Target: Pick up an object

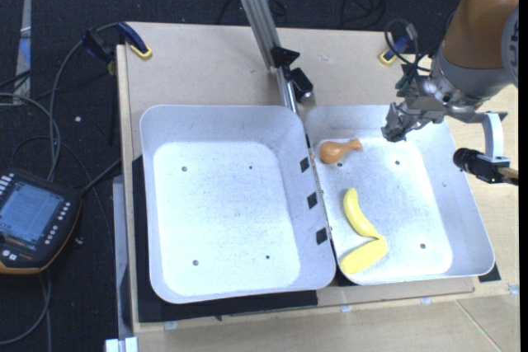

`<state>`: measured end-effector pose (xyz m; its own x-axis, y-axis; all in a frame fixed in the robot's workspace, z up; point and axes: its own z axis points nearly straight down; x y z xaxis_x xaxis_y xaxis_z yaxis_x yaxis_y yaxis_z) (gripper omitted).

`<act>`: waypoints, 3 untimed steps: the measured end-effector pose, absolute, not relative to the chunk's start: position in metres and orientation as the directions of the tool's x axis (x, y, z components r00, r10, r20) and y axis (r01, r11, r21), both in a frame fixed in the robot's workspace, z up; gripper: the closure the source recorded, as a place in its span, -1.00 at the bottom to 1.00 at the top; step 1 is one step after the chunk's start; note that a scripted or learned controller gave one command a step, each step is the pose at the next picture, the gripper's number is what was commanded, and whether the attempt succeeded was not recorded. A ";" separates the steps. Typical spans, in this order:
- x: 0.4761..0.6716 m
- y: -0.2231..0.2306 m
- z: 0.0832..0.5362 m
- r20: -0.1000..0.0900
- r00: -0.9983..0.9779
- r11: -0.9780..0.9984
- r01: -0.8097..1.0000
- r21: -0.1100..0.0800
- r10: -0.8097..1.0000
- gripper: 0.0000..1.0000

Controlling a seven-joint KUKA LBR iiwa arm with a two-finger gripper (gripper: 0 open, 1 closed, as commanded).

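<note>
A yellow banana (pixel 358 214) lies in the right bin (pixel 450 210), in its lower middle. Just below it, near the front left corner, sits a yellow wedge-shaped piece (pixel 363 256). An orange-brown drumstick-shaped toy (pixel 338 150) rests at the bin's back left. My gripper (pixel 394 133) hangs over the back of the right bin, to the right of the drumstick toy and apart from it. Nothing shows between its dark fingertips.
The left bin (pixel 165 144) stands beside the right one, their walls meeting at the middle. A slanted metal pole (pixel 257 4) with a black clamp rises behind the bins. Clamps mark the bench's back corners. A teach pendant (pixel 29 218) lies on the floor at left.
</note>
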<state>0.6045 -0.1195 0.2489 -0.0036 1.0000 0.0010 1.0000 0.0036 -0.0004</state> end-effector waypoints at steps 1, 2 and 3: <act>0.598 -0.069 0.255 0.001 -0.005 0.005 1.000 0.000 1.000 1.00; 0.583 -0.017 0.240 0.001 -0.005 0.005 1.000 -0.001 1.000 1.00; 0.575 0.035 0.247 0.001 -0.005 0.005 1.000 0.000 1.000 1.00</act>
